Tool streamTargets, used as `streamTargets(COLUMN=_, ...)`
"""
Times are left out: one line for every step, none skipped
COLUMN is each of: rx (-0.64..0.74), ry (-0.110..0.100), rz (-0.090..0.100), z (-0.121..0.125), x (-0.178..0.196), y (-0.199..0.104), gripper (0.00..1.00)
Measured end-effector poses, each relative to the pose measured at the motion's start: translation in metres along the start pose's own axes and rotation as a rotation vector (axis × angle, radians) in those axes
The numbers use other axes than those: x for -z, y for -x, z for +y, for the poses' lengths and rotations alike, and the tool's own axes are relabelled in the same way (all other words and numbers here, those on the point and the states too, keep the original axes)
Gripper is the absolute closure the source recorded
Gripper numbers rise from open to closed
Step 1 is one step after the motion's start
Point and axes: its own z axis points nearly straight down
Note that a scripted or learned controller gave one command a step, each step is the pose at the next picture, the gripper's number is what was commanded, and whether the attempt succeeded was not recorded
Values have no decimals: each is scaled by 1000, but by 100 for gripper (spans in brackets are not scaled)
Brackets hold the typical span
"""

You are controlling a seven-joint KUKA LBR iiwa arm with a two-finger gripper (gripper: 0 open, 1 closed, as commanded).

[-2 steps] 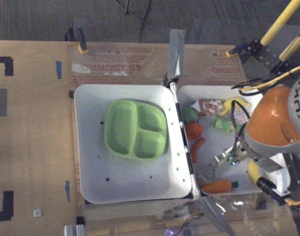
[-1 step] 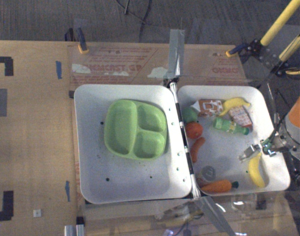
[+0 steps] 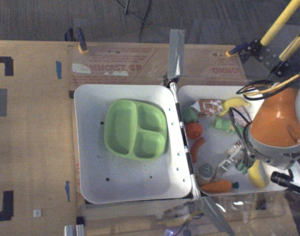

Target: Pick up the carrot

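Partly arm-hidden, the jaws (image 3: 230, 160) seemingly hover above the carrot (image 3: 216, 186).

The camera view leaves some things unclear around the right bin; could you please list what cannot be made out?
- Gripper: small and blurred in the camera view, so its finger state is unreadable.
- Yellow item: partly hidden under the arm's orange band.
- Carrot: its green top is too small to make out.
- Printed packet: label too blurred to read.
- Right bin: its right side is covered by the arm.

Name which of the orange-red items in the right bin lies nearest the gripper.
The carrot along the bin's near edge, just below the gripper. The tomato-like piece and reddish sausage shape sit farther left.
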Motion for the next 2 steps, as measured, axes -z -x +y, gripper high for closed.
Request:
streamTargets(rx=-4, ry=4, rz=-5, z=2, x=9, y=3, gripper=100)
streamTargets(rx=-79, ry=4, rz=-2, z=3, x=1, y=-1, gripper=100)
